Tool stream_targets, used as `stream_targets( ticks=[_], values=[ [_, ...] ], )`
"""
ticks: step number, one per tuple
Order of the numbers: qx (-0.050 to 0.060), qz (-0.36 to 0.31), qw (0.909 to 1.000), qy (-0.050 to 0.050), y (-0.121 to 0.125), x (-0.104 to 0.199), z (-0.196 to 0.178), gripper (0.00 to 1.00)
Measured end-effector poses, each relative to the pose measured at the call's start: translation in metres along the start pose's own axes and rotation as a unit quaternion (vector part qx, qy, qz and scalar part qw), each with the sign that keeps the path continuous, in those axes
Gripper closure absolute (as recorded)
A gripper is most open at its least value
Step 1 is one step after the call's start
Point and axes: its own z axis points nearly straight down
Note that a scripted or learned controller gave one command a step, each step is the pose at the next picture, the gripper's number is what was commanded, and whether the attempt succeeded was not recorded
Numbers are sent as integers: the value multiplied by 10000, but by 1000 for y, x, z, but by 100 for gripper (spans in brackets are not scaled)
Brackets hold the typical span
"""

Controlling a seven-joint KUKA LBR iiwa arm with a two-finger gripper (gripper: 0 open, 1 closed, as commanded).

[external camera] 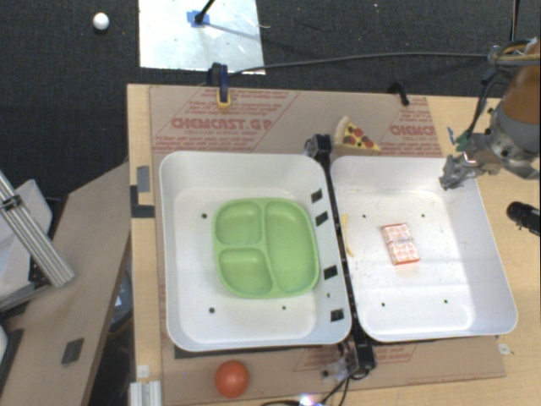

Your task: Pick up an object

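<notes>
Camera view looks down on two white bins side by side. The left bin (182, 252) has a green tray (265, 247) with three sections lying flat in its middle. The right bin (473, 311) has a small pink and white box (400, 244) lying flat near its middle, all by itself. The claw (453, 174) hangs over the far right corner of the right bin, well apart from the box. It is too small and blurry to tell if it is apart or together. A toy pizza slice (355, 135) lies on the bench behind the bins. An orange ball (231, 378) sits in front of the left bin.
</notes>
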Motion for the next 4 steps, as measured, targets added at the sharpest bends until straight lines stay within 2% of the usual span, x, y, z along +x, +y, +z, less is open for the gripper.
stream_targets(
  ticks=[1,3,4],
  values=[
    [11,-13,10000,6,1,0,-26,100],
    [27,-42,10000,22,-11,109,-43,100],
    [34,-38,10000,21,-28,159,-45,100]
  ],
)
